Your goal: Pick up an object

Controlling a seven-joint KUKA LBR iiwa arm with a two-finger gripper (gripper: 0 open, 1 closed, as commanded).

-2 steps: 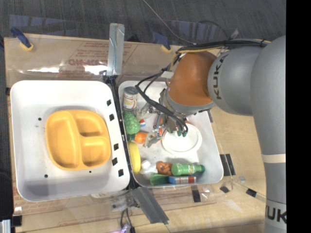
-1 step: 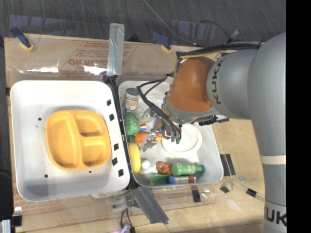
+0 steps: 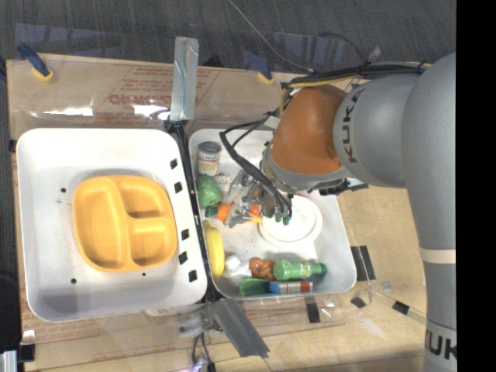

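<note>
The gripper [image 3: 263, 206] is lowered into the right bin [image 3: 339, 242] just beside the white plate [image 3: 298, 225]; finger state cannot be told, so a confirmed grasp is judged the next requirement.

Bench [image 3: 387, 208]: light wood top, cardboard sheet [image 3: 116, 84] under clear plastic along its far edge, black tape marks near its right edge. Floor [image 3: 93, 6]: dark grey carpet beyond the far edge.
</note>
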